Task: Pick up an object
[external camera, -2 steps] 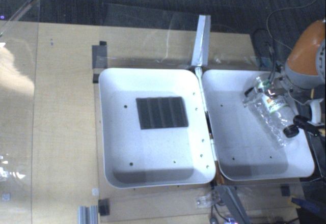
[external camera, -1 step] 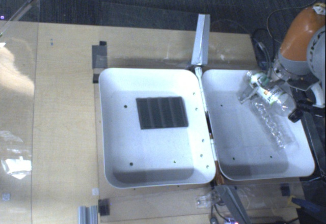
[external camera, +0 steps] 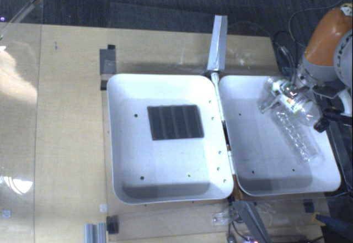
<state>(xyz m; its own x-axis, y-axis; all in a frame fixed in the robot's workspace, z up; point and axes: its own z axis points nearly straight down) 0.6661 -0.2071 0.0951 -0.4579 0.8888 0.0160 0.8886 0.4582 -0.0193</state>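
Gripper (external camera: 287, 91) low over right bin (external camera: 245, 126), near a clear plastic object (external camera: 295, 128).
Dark ribbed pad (external camera: 175, 122) sits alone in left bin (external camera: 127, 142); can't tell finger state.

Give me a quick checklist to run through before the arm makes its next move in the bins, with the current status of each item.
1. Target in view: ok. A dark ribbed rectangular object lies flat in the left bin.
2. Target free of neighbours: ok, nothing touches it.
3. Gripper position: not ok for that target; it sits over the right bin, near its far right corner.
4. Object held between the fingers: cannot tell; the clear parts blend into the white bin.
5. Path across the divider between the bins: ok, nothing stands in the way.
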